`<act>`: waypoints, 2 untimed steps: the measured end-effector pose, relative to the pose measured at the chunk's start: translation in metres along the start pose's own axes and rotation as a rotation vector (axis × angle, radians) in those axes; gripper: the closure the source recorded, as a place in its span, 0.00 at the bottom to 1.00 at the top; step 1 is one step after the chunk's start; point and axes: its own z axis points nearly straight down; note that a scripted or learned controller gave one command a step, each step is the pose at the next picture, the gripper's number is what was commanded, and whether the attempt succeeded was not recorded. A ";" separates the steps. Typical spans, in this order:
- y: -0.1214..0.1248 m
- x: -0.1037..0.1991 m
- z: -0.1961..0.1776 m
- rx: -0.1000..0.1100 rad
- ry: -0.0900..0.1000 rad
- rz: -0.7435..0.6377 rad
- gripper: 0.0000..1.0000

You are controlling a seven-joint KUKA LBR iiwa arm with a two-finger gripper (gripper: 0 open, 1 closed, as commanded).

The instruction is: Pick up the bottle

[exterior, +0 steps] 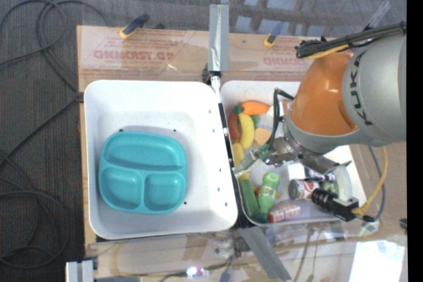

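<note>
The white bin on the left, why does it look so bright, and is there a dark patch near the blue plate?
In the camera view, strong light from above makes the left bin glow nearly pure white, so its walls lose detail; the teal plate casts a soft grey shadow along its upper edge; the clear sheet behind the bins shows pale glare; the arm shades part of the right bin.

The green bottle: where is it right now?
The green bottle lies in the right bin, near its front edge, just below the gripper.
</note>
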 end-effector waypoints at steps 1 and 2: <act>0.000 0.000 0.000 0.000 0.000 0.000 0.00; -0.021 -0.087 0.093 -0.013 -0.006 0.103 0.00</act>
